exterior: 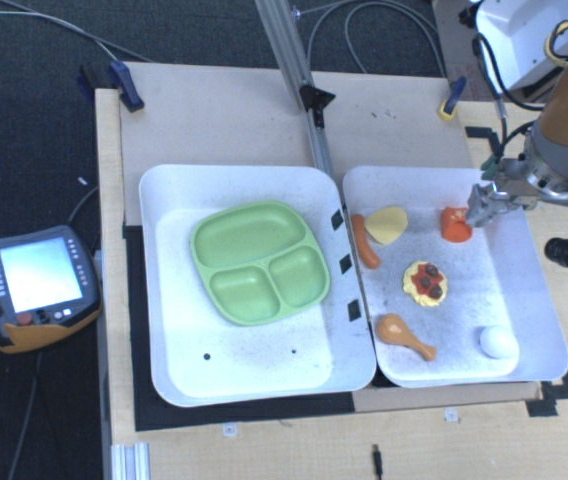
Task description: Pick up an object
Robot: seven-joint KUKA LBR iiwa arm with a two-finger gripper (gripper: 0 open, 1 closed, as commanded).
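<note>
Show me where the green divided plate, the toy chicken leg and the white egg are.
green divided plate [260, 261]: camera view, ridge where its three sections meet.
toy chicken leg [402, 334]: camera view, the meaty middle.
white egg [497, 342]: camera view, centre of its top.

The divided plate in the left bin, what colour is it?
Light green, clearest in the camera view.

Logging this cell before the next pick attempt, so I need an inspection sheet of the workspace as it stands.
Surface: two shallow white bins side by side on a pale bench.
Job's things: right bin holds an orange-red toy piece, yellow wedge, orange sausage, small pizza disc, tan drumstick, white egg.
Clutter: green divided plate in left bin.
Grippers: gripper beside the orange-red piece.
Cables: grey loops behind bench.
Surroundings: teach pendant on dark floor, left.
</note>
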